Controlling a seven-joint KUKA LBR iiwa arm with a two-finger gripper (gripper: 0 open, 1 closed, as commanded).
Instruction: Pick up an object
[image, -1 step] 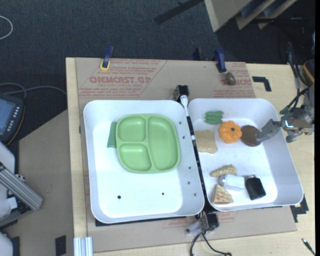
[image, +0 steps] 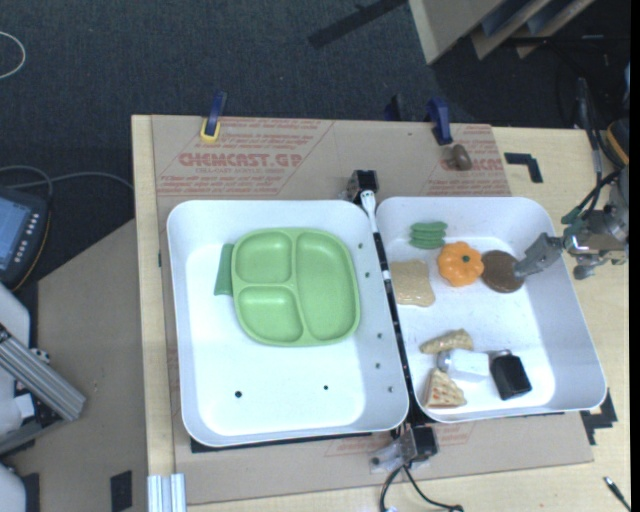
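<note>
On tan bench (image: 300, 150), two white bins (image: 290, 400), dark, perhaps carpeted floor (image: 150, 60)

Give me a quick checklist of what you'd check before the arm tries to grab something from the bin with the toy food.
1. Gripper inside the right bin: ok, it sits at the bin's far right side.
2. Something within reach: ok, the brown disc lies right at the fingertips.
3. Fingers open or shut: cannot tell.
4. Anything already held: cannot tell; it touches or overlaps the disc's edge.
5. Neighbour crowding the target: not ok, the orange pumpkin sits against the disc.
6. Other picks apart: ok, the black block lies separate.
</note>
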